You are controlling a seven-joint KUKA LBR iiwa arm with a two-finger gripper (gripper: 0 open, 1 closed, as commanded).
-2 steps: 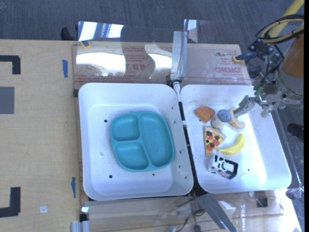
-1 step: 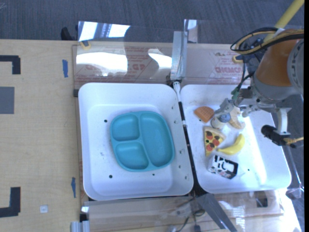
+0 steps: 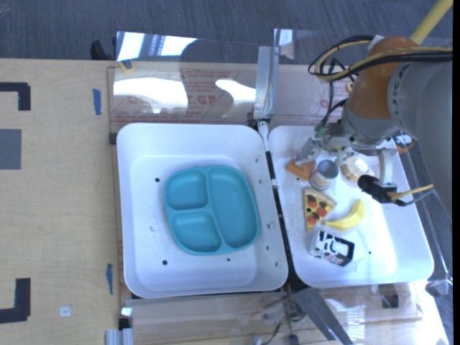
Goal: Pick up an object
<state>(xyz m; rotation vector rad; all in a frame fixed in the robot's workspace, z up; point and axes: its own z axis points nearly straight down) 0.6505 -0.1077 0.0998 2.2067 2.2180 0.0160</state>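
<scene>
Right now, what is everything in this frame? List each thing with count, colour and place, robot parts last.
white bins: 2, white, side by side on the bench.
divided plate: 1, teal, three compartments, middle of the left bin.
pizza slice toy: 1, yellow with red spots, middle of the right bin.
banana: 1, yellow, right bin, just right of the pizza slice.
black-and-white item: 1, near edge of the right bin; what it is I cannot tell.
orange item: 1, orange, right bin, near the divider, beside the gripper.
arm: 1, grey with orange band, reaching in from the right.
gripper: 1, low over the far part of the right bin.
</scene>
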